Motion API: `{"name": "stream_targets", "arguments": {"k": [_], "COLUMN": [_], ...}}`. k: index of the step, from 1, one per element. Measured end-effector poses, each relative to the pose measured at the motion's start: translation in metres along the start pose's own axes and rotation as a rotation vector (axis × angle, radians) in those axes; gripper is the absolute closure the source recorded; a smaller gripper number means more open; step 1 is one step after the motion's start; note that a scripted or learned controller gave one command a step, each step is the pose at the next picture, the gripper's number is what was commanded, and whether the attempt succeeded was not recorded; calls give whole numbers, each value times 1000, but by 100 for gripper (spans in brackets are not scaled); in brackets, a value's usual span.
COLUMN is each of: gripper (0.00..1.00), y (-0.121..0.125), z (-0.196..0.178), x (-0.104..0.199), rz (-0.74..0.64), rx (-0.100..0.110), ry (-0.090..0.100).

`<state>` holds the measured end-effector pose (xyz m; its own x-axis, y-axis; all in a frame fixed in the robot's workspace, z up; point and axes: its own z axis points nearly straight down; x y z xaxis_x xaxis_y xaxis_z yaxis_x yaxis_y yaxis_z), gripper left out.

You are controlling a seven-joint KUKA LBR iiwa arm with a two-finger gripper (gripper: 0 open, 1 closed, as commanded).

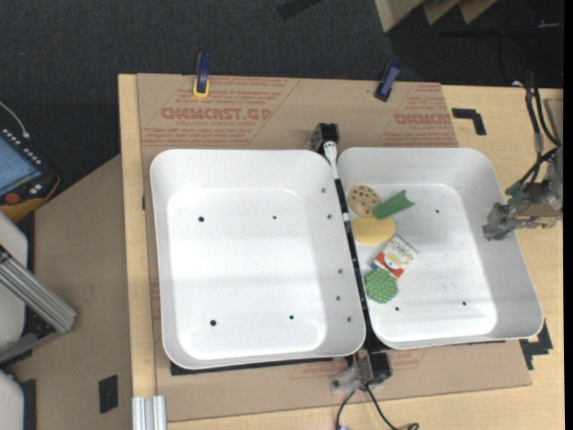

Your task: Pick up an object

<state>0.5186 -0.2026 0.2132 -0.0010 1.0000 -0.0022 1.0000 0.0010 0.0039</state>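
Several small objects lie bunched along the left side of the right bin (pixel 474 312). These are a tan dotted disc (pixel 362 198), a green strip (pixel 393 205), a yellow lump (pixel 373 230), a red, white and blue packet (pixel 395 257) and a green dotted round piece (pixel 382 286). My gripper (pixel 500 223) hovers at the right rim of that bin, well away from the objects and to their right. It looks small and grey, and nothing shows in it.
The left bin (pixel 179 312) sits beside the right one, with a black divider strip (pixel 345 231) between them. Both rest on a cardboard sheet (pixel 269 106) held by two clamps (pixel 201 77) at the back. Cables hang at the right edge.
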Motion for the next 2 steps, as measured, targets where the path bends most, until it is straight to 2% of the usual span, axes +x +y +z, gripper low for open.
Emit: {"name": "stream_targets", "arguments": {"k": [1, 2], "gripper": [100, 100], "y": [-36, -39], "z": [-118, -56], "x": [-3, 83], "rz": [1, -7], "rx": [-9, 11], "ry": [-4, 7]}}
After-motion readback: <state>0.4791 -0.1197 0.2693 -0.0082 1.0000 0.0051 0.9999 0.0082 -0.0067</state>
